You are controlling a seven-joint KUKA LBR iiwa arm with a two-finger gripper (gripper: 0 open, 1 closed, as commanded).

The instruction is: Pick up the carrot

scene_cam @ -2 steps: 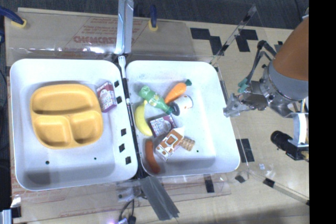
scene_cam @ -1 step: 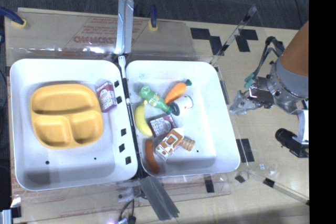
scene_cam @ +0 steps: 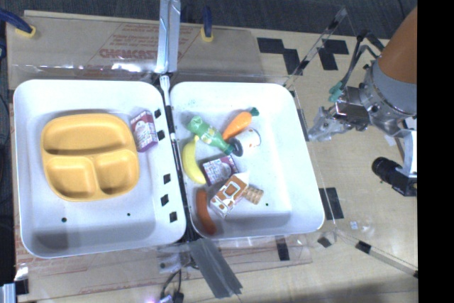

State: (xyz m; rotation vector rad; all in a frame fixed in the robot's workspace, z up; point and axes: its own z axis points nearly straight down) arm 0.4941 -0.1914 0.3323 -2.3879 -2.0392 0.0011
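Orange, the carrot (scene_cam: 238, 123) is seen in the right bin (scene_cam: 301, 174), well apart from the gripper (scene_cam: 320, 125); its finger state cannot be told.

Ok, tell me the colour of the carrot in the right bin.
Orange, with a small green top at its upper right end; the camera view shows the carrot well.

I see even, fairly bright overhead light; the white bins (scene_cam: 234, 220) glare slightly, with soft shadows along their inner walls toward 6 o'clock. Focus is mildly soft throughout.
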